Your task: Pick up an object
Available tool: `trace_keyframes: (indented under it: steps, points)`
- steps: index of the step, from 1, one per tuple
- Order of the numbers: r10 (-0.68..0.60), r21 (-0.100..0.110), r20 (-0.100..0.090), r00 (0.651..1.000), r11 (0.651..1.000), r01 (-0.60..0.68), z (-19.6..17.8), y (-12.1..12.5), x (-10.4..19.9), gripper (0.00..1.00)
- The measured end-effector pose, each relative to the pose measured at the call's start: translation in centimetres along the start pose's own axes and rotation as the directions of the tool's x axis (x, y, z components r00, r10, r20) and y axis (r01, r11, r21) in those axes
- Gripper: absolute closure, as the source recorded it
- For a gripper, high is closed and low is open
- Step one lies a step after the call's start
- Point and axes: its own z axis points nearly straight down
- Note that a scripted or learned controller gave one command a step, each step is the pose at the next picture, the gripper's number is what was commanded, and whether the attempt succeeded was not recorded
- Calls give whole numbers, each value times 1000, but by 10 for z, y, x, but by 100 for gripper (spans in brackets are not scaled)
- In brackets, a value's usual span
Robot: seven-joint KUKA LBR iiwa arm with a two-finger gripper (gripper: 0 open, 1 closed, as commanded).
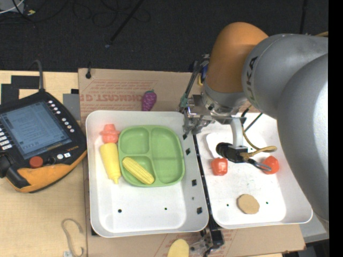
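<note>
Take the green plate (161, 143) as your landmark: it lies in the upper half of the left bin (139, 213), and its bare compartments face up. The gripper (189, 125) hangs just off the plate's upper right corner, over the wall where the two bins meet. From this angle you cannot tell whether it is set wide or narrow, nor whether it has anything in it. The grey arm (289, 79) reaches in from the view's right, well beyond the plate. An ear of yellow corn (138, 171) lies on the plate in its lower left compartment. A yellow bottle (110, 162) lies just beside the plate's left rim, and a pink piece (109, 134) sits off the plate's upper left corner, touching the top of the bottle. To the right of the plate, in the right bin (278, 208), you have a red block (220, 166) nearest the plate. A red-orange piece (271, 165) lies farther right at about the same height, and a tan disc (248, 203) sits lower, apart from both. Above the plate, outside the bins, a small purple thing (149, 99) rests on the cardboard (118, 90). Below the plate, past the near edge of the bins, a yellow rounded thing (178, 248) shows. Well to the plate's left sits the teach pendant (32, 135).
</note>
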Motion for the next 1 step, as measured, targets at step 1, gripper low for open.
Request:
trace_keyframes:
  steps: [1]
  points:
    - [1, -2, 0, 1000, 1000, -1, -27, 14, 44, 100]
